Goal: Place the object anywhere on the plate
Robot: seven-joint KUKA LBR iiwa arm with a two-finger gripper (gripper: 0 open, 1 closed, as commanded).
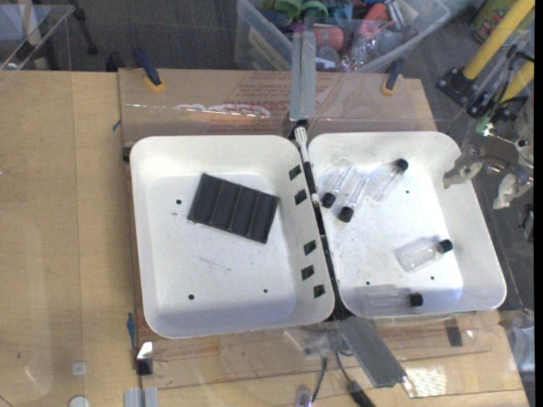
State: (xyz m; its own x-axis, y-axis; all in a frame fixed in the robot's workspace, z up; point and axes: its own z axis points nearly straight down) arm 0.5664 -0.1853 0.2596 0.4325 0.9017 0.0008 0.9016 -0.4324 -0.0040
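Vials (365, 185), clear with black caps, are what we take to be the task's objects: several lie scattered on their sides in the right bin (484, 270). Taking the dark ribbed plate (233, 208) in the left bin (161, 303) as our landmark, every vial lies to its right, across the divider (314, 227) where the two bins meet. A cluster of three lies closest to the plate, just past the divider; two of them point their caps down toward the near edge, while the third runs at a slant with its cap up and away from the plate. A shorter vial (422, 253) lies farther from the plate with its long axis nearly level, cap pointing away. Another (390, 297) lies lowest, near the bin's front wall, also level with its cap away.

We judge they lie flat because they are loose for picking. The plate rests flat and slightly rotated, a broad target.

The gripper (484, 172) hovers at the right bin's far rim, well apart from the plate; we cannot tell how it is set, and nothing shows in it.
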